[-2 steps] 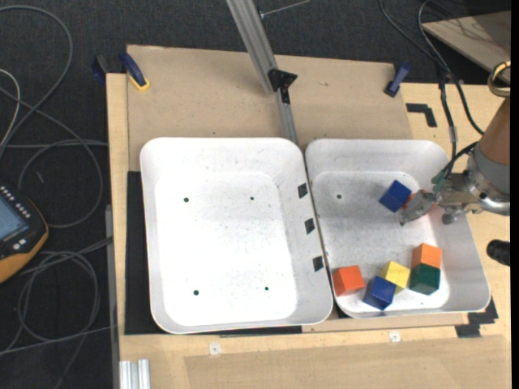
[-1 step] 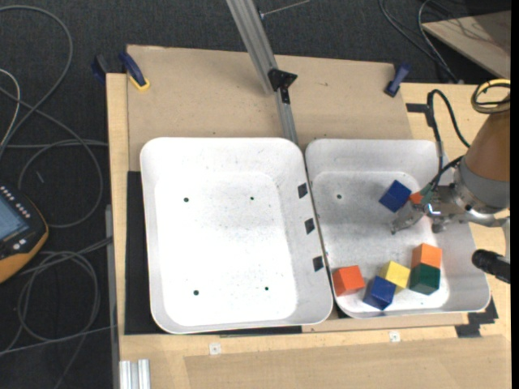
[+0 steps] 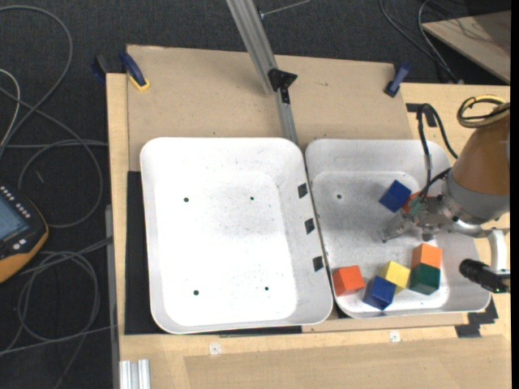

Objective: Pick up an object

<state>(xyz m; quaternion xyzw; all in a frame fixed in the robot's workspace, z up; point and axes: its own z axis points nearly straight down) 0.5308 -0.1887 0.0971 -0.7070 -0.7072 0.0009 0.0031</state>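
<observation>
right white plastic bin (image 3: 357,156): my fingers (image 3: 423,224) low beside small blue cube (image 3: 396,195), positioned for picking; whether apart or together, cannot tell.

Left bin (image 3: 162,217) wide open, right bin's (image 3: 357,156) front crowded (five blocks (image 3: 393,278), sixth further back), back-left floor free
</observation>
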